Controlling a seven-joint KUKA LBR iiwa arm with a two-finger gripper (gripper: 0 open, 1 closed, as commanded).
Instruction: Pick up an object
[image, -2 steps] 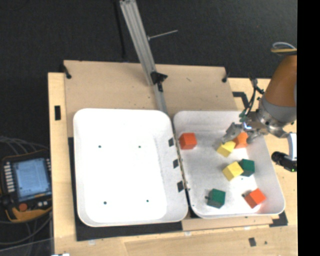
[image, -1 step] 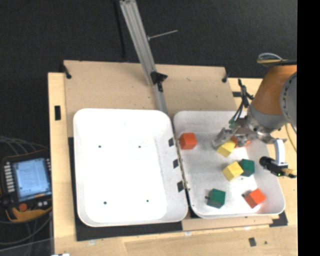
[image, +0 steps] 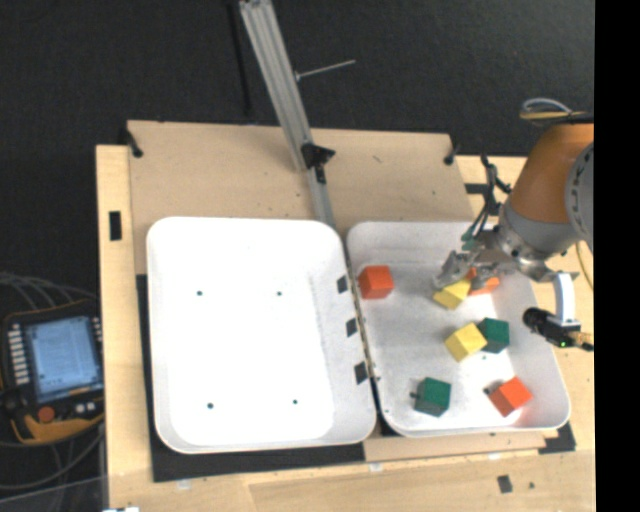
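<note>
Right of frame: gripper (image: 462, 272) low in right bin (image: 400, 245), directly over yellow block (image: 452, 294); finger spread unclear, apparently touching block. Second yellow block (image: 465, 341) beside green block (image: 494, 333).

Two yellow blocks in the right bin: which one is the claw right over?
The upper yellow block, lying at the claw tip. The other yellow block sits lower, touching a green block, apart from the claw.

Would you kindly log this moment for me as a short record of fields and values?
arm: reaching in over the right bin
gripper: low, at a yellow block
right bin contents: orange block, yellow-and-green pair, green block, second orange block
left bin: bare white floor
</note>
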